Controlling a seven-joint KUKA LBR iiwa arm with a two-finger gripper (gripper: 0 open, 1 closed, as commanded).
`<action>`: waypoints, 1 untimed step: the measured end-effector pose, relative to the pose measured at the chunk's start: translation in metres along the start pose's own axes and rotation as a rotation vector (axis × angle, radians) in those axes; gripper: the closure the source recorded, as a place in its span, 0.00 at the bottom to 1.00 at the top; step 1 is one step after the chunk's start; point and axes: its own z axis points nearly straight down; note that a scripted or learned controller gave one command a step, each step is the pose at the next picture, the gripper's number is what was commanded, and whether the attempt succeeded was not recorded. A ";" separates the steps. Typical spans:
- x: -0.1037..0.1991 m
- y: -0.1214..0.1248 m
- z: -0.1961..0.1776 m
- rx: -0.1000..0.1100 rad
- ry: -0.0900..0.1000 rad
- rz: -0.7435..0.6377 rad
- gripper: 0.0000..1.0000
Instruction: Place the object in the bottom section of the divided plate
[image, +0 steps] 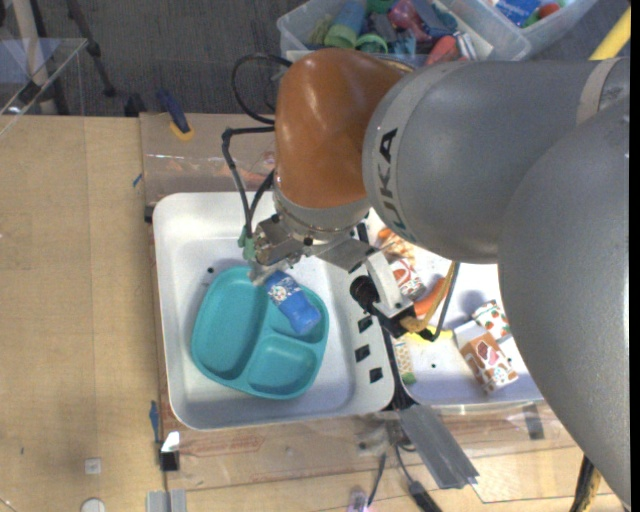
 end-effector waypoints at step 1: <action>-0.003 -0.001 0.007 0.004 0.001 -0.105 1.00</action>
